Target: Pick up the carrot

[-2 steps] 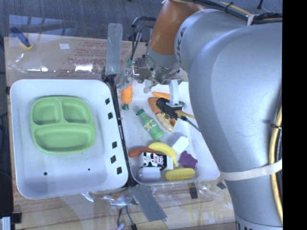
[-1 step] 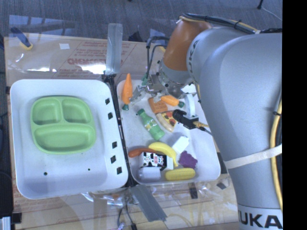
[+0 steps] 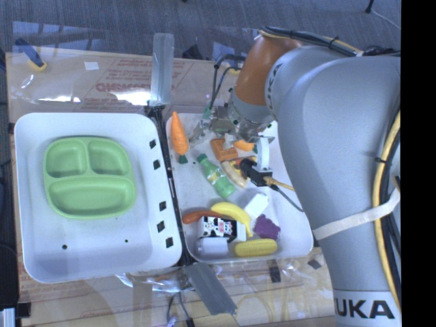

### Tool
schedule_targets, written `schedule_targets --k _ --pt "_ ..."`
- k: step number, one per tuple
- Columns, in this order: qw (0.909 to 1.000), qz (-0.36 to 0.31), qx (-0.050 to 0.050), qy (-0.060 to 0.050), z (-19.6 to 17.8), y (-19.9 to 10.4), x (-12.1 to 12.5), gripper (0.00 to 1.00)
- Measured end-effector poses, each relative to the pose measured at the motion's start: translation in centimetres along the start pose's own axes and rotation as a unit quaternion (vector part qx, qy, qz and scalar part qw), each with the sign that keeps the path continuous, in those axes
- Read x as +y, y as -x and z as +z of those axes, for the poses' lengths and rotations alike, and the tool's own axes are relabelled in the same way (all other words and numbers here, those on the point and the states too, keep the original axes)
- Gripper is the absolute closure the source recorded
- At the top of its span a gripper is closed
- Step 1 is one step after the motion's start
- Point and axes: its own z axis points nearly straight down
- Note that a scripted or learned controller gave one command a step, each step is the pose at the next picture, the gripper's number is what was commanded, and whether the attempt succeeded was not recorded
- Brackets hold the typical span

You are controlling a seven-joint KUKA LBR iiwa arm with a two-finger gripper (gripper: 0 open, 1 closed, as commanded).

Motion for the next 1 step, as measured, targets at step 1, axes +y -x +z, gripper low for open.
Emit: schedule_targets --k 1 --pt "0.9998 -0.020 0.001 0.001 -9.79 -5.00 -1.53 0.00"
